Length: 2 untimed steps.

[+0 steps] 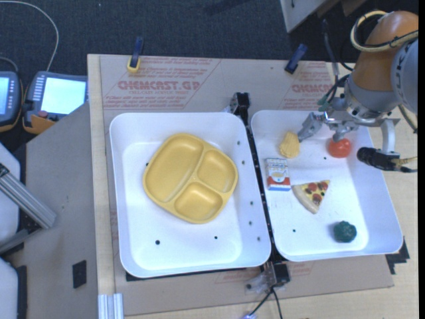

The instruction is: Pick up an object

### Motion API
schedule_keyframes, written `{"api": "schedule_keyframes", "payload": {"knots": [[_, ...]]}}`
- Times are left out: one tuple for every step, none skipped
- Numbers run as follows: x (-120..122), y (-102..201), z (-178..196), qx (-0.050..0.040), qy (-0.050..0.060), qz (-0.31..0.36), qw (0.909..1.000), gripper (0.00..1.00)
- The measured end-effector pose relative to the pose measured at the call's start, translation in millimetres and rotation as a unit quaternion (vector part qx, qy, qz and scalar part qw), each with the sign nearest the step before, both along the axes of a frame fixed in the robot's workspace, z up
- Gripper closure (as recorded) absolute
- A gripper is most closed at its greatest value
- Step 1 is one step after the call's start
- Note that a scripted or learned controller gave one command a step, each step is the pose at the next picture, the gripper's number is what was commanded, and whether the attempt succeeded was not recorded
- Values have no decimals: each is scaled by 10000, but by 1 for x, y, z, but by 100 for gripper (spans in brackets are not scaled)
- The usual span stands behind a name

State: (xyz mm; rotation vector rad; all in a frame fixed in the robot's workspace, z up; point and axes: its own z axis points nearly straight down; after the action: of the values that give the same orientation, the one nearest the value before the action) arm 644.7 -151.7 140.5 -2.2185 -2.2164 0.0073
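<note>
My two-finger gripper [327,126] hangs over the far part of the right shallow white bin [382,208], its fingers spread apart with nothing between them — one grey finger [307,126] reaches toward the small yellow lumpy piece of toy food [289,145] and ends just beside it, and the other sits right above the small red round toy tomato [339,147]. Whether either finger actually touches its neighbour I cannot tell. My grey arm with its orange band [388,35] comes in from the right.

Nearer the camera in the same bin lie a small white-and-red carton [277,174] close to the dividing edge, a toy pizza slice [313,194] just beside it, and a dark green round toy vegetable [344,231] near the bin's front corner, well apart from my fingers.

The left shallow white bin [133,231] carries a yellow plastic plate with three compartments [190,177], lying flat.

Both bins rest on a brown cardboard sheet with red lettering [166,78], clipped at its far edge by a yellow-and-blue clamp [135,54] — beyond it is dark carpet [166,12], and a handheld screen [60,95] glows at the left
</note>
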Motion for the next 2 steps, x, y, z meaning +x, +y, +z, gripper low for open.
{"api": "schedule_keyframes", "payload": {"knots": [[2, 1, -47, 14, -44, 5, 10000, 0], [5, 1, -31, -1, -94, 15, 10000, 100]]}}
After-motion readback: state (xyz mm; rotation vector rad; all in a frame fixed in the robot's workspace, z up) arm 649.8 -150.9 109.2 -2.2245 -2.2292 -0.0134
